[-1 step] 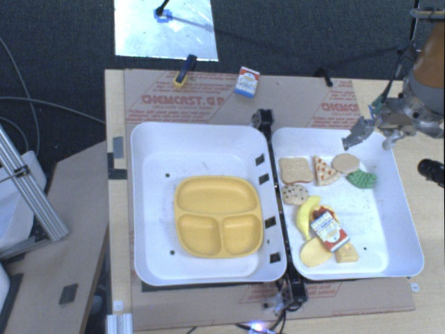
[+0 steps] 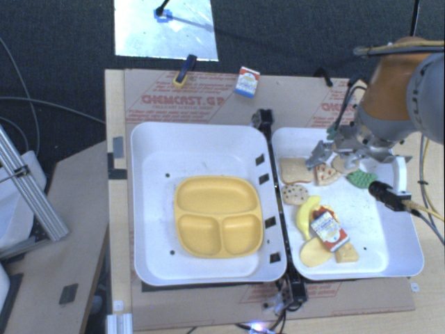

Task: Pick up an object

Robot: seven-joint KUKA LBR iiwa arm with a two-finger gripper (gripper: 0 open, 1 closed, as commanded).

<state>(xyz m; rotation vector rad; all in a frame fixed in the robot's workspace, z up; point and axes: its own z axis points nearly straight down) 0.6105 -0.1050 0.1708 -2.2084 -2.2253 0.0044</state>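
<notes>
Taking the yellow divided tray (image 2: 217, 216) as the landmark: it lies in the left white bin (image 2: 149, 186), three compartments up, one long section at the far side and two smaller ones nearer the camera.

To the tray's right, past the black hinge strip, the right white bin (image 2: 400, 245) holds the toy food. Nearest the camera there is a pale yellow cheese wedge (image 2: 346, 254) beside a flat yellow disc (image 2: 313, 255). Just beyond them a small red and white carton (image 2: 329, 229) lies tilted on top of a yellow banana (image 2: 306, 214). Farther still a chocolate-chip cookie (image 2: 295, 193) sits close to the hinge strip, with a slice of toast (image 2: 295, 169) behind it and a pizza slice (image 2: 325, 175) to the right of the toast. A green ridged piece (image 2: 360, 179) lies right of the pizza slice.

The pincer (image 2: 332, 153) hangs over the far part of this bin, just above the toast and the pizza slice; whether it is released or clenched cannot be told, and nothing is seen in its grip.

Beyond the tray, on the counter (image 2: 208, 99), rest a small blue and white box (image 2: 247, 82) and a blue and yellow tool (image 2: 185, 69).
</notes>
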